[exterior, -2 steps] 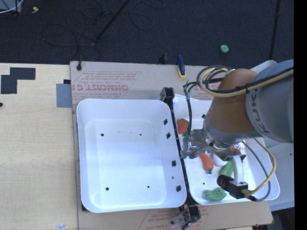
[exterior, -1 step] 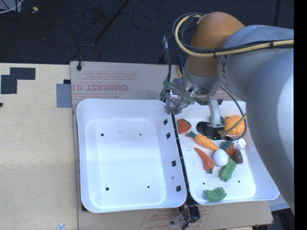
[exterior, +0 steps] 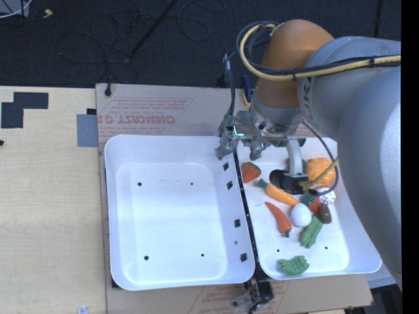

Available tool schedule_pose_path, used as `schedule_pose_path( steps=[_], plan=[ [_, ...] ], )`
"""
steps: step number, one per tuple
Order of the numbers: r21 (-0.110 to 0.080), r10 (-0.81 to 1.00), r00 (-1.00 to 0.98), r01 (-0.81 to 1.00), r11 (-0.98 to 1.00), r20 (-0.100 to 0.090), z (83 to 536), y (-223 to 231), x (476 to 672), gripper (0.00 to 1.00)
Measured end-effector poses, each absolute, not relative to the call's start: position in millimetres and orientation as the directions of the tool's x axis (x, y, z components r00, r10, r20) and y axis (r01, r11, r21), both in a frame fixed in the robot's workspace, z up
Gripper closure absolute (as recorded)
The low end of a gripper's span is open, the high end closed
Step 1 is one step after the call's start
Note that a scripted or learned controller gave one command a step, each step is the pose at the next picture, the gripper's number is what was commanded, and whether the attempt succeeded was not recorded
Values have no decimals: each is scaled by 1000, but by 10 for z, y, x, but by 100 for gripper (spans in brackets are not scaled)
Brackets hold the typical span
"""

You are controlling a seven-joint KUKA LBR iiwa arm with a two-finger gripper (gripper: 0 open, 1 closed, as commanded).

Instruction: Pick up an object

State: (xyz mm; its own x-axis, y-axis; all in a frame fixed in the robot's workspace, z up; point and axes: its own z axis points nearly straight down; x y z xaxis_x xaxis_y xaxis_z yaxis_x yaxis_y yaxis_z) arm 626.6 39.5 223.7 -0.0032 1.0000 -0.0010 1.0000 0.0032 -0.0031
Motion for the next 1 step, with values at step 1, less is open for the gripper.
schedule_pose_path(
  steps=[1],
  plan=[
    [-5, 1000, 6, 1000, -6, -3, 2153, -252, 6173, 0]
  ],
)
